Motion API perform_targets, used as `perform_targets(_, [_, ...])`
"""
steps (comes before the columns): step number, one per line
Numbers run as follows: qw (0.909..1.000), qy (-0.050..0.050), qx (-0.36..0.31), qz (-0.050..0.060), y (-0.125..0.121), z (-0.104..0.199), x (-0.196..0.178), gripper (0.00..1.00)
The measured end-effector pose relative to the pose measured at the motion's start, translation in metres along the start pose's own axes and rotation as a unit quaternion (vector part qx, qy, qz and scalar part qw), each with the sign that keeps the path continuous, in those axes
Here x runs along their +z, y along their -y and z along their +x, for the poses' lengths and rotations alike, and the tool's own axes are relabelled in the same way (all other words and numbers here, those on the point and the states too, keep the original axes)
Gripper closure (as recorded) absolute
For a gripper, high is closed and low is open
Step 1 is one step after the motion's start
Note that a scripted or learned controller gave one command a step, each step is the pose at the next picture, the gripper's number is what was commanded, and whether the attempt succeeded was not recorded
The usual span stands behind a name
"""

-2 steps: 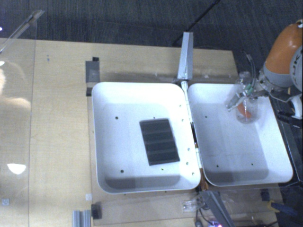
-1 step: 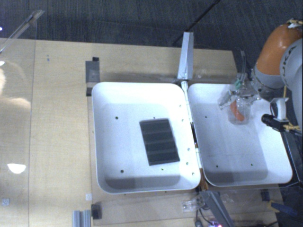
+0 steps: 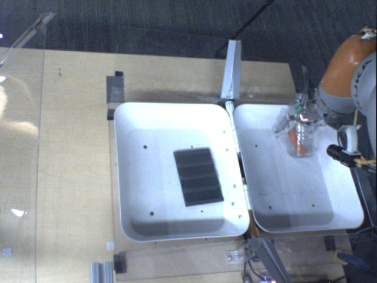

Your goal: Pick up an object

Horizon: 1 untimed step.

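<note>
Over the far part of the right bin (image 3: pixel 344 208), in the camera view, the gripper (image 3: pixel 299 135) hangs from the grey arm (image 3: pixel 347 75), whose orange band shows at the top right. Between and below its fingers sits something small, clear and orange-red, the object (image 3: pixel 301 141), which looks like a little transparent bottle or tube with a reddish inside. It appears to be lodged in the gripper, the fingers drawn narrow around its upper part, though the glare there makes the contact hard to confirm. Whether it is lifted off the bin floor or merely standing on it cannot be told from this slant; a faint shadow lies just beside it.

In the left bin (image 3: pixel 132 158) a dark ribbed rectangular pad (image 3: pixel 198 176) lies flat near the middle, well apart from the gripper and untouched.

As a judgement, the grasp seems made and the lift is either just starting or about to be proved; a clear raise is what is left.

The arm is cut off by the picture's right edge, and the fingertips blur into the clear object.
</note>
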<state>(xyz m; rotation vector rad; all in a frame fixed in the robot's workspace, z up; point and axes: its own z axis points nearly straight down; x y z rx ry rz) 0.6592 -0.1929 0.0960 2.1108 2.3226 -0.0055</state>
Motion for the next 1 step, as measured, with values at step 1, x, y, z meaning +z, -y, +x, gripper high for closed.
perform_targets(1, [1.0, 0.0, -0.001, 0.002, 0.0009, -0.0007, -0.0094, 1.0])
